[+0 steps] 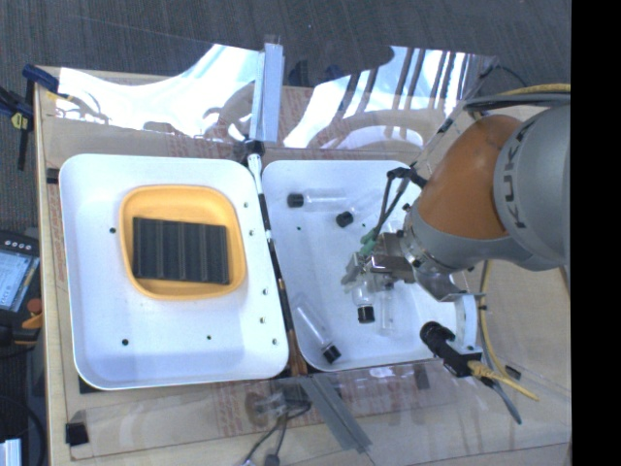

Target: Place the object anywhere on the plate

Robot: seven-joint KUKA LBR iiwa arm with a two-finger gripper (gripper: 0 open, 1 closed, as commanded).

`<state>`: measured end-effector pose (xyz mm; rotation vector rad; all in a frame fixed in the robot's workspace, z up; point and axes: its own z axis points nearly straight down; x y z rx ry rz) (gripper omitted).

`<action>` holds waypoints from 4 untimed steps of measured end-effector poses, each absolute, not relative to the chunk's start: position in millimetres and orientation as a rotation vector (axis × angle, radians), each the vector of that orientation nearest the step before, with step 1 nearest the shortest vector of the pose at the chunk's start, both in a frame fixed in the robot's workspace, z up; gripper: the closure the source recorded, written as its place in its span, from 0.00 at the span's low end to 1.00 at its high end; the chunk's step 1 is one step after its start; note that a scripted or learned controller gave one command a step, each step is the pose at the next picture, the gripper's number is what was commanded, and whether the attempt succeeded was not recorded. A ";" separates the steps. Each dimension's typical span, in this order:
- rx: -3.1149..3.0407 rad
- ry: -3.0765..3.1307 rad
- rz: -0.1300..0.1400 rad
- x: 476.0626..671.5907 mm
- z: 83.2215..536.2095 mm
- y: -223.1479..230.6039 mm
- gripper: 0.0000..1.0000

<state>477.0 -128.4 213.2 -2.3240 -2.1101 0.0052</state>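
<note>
A yellow plate (179,205) with a dark ridged centre lies in the left bin (92,289). Several clear vials with black caps lie in the right bin (301,260): one at the back (309,200), a small black-capped one (343,218) beside it, one near the front edge (318,336), and one (366,311) just below my gripper. My gripper (367,272) hangs low over the middle of the right bin, well apart from the plate. Something clear and glinting sits at its tip, but I cannot make out whether it is held.
The grey and orange arm (485,197) covers the right side of the right bin. A raised divider (270,250) runs between the two bins. Reflective sheeting (194,85) stands behind them, and loose cables (281,425) lie at the bench's front.
</note>
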 end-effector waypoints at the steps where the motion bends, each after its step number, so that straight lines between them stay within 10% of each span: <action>1: -2.149 -2.287 0.004 557.7 253.8 -102.3 1.00; 2: -2.075 -2.351 0.008 616.9 202.3 -101.5 1.00; 3: -1.759 -2.595 0.004 631.2 189.4 -66.4 1.00; 4: -1.758 -2.595 0.004 631.2 189.4 -66.3 0.00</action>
